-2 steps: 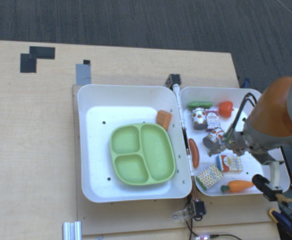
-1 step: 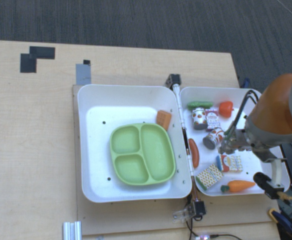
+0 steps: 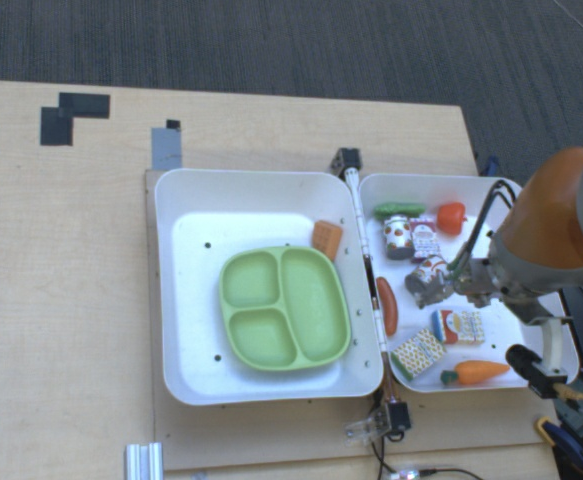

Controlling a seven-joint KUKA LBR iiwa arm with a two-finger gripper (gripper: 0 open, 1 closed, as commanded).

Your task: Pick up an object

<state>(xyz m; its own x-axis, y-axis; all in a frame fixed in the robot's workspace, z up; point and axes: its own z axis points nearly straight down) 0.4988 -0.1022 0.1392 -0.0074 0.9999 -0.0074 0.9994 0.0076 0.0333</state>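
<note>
1. Gripper (image 3: 433,290) is being positioned low in the right bin (image 3: 556,353), among the small items; the state of the tool cannot be told from the camera view.
2. Candidate objects are being crowded around the tool: a small white carton (image 3: 458,326) just below it, a patterned packet (image 3: 418,352) further below, a red sausage (image 3: 389,306) to its left, and two small cans (image 3: 411,238) just above.
3. An orange carrot (image 3: 480,372) is lying well below the tool, and a red pepper (image 3: 451,217) and a green vegetable (image 3: 398,208) are lying above it.
4. Nothing is being shown as held.
5. Risk is being judged as follows: neighbouring items may be nudged or two may be pinched together, caused by the tight spacing; a slip may be caused by an off-centre closure.
</note>
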